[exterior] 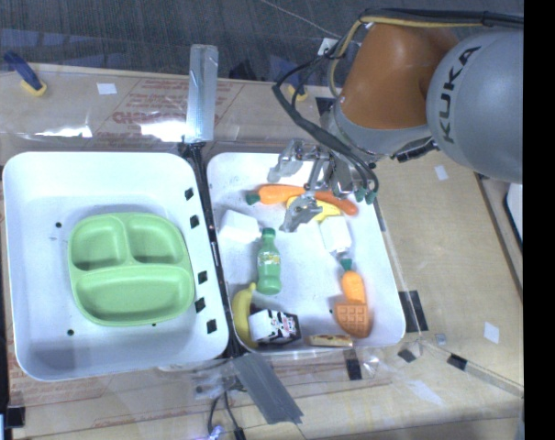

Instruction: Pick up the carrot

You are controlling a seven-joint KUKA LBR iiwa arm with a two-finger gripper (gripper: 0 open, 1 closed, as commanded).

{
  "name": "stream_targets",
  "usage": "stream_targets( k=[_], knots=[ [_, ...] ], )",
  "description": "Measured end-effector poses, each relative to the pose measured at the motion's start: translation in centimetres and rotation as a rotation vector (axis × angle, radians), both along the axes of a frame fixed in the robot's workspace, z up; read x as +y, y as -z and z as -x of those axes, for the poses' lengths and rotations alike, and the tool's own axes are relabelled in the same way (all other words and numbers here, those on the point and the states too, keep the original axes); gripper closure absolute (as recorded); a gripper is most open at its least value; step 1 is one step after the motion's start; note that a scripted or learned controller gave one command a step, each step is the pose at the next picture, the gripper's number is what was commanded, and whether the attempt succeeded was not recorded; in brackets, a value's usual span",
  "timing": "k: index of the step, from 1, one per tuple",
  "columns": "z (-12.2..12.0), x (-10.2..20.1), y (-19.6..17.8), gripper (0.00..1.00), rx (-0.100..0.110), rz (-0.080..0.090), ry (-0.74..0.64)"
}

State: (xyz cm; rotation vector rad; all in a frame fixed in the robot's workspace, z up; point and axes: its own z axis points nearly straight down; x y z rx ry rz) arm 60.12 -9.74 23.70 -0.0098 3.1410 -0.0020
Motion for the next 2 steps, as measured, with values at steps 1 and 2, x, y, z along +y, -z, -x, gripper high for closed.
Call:
stream_targets(
  k=[1,2],
  knots=[
    [-2.4,-5.4,6.8,0.0,0.003,-0.001,0.379],
    [-2.1,-7.5,14.9,0.0,0.009,-0.001,0.404]
  ],
)
